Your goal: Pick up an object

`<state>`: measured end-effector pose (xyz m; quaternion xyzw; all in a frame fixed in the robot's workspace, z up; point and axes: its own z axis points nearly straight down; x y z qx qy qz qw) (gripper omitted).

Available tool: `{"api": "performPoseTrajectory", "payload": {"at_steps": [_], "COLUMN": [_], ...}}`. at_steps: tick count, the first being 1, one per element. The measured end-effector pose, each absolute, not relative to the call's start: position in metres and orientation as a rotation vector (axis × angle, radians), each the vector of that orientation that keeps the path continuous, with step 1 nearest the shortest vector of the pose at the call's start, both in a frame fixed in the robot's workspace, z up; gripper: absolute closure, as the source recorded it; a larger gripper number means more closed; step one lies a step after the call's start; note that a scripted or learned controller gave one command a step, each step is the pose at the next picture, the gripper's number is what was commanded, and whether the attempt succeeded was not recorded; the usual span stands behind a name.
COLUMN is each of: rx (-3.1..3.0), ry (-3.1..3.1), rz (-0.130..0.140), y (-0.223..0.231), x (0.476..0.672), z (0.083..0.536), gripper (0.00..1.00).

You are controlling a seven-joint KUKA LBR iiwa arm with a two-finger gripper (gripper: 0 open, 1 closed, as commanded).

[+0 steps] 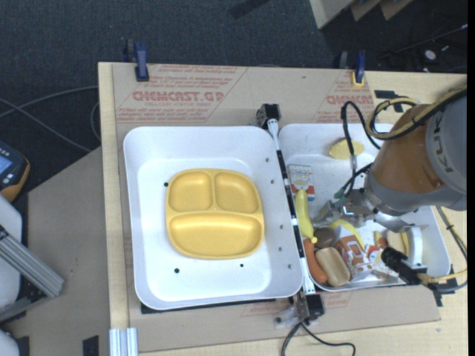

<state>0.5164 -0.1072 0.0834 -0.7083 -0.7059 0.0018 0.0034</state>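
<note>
Yellow divided plate [215,213] sits mid-left bin [141,199]. We see the gripper [343,208] low in the right bin [438,254], over toy food by its left wall: banana [301,212], hot dog [332,265]. We cannot tell its grip.

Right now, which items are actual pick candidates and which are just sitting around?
Relevant to the pick:
- gripper, down in the right bin
- banana
- hot dog bun
- small carton
- pale yellow piece

Just lying about:
- yellow divided plate in the left bin
- blue clamps
- cables
</note>
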Motion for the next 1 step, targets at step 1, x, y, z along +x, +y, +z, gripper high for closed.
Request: {"api": "performPoseTrajectory", "payload": {"at_steps": [1], "rx": [-2.225], "ry": [-2.221], "rz": [-0.002], "y": [-0.1071], "x": [0.5208], "z": [0.0948], "gripper": [1.00]}}
